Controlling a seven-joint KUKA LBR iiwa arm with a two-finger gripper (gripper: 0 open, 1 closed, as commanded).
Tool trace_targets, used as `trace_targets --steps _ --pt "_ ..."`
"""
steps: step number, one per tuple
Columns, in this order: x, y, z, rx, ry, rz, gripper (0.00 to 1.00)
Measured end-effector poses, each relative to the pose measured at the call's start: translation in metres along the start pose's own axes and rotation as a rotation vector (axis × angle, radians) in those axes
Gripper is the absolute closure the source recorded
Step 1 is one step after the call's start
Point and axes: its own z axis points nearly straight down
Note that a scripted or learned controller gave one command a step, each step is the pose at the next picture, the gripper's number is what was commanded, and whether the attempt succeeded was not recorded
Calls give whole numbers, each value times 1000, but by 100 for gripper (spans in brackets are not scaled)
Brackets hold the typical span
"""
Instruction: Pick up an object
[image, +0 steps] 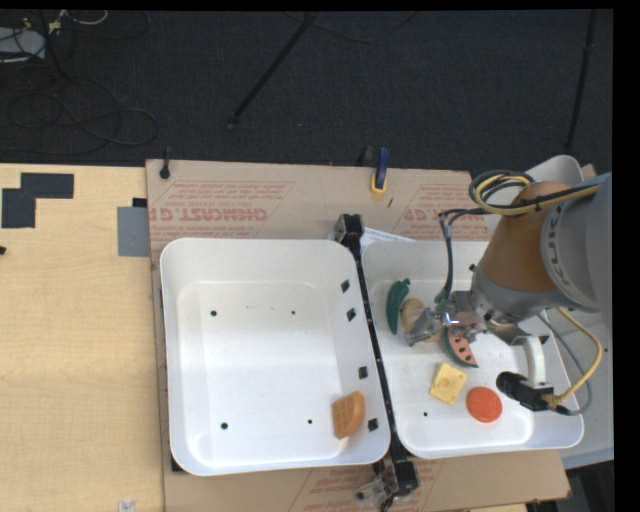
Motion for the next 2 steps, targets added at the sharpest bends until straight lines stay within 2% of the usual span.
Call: trace_targets --steps 1,2 --pt "-54 72 -3 -6 -5 1 0" --pt "-15 69 -1 3 0 1 0"
